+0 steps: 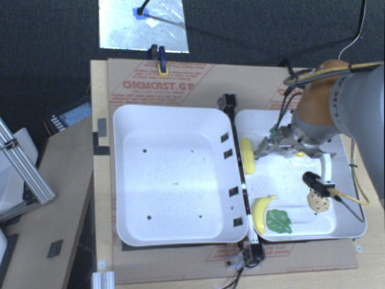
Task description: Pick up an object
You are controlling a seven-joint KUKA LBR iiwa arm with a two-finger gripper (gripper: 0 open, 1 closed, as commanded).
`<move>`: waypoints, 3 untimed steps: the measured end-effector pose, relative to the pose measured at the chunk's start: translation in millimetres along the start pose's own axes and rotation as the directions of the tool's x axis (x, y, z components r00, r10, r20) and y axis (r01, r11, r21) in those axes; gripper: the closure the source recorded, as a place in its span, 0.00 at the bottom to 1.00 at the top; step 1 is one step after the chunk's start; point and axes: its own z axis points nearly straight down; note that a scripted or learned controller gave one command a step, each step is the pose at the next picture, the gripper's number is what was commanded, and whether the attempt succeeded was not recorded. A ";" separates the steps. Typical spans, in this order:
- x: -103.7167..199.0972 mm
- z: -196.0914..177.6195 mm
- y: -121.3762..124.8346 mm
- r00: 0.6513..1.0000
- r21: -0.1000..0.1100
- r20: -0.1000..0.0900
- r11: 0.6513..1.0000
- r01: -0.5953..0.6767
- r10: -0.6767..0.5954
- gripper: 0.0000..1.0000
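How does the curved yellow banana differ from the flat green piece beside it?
Shape: the curved yellow banana is long and bent, the flat green piece squat. Place: the banana hugs the right white bin's left wall, the green piece lies further in. Both rest near its front edge.

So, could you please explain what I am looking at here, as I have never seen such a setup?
One camera, fixed above the bench, looks down at a slant. The grey arm with the orange band, reaching in from the right, is a robot; its gripper hangs over the right bin. In that bin lie a banana, a green piece, a yellow piece by the left wall and a speckled round disc. I see nothing held in the gripper. The left bin sits alongside.
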 end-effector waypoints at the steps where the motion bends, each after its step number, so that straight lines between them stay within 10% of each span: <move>1: -43.0 -7.7 4.0 1.000 -0.001 -0.010 1.000 0.002 -0.002 0.00; 2: 25.0 -156.8 57.0 1.000 -0.021 -0.001 1.000 0.014 -0.014 0.00; 3: -15.3 -66.2 -6.4 1.000 0.009 -0.002 1.000 -0.003 0.003 0.00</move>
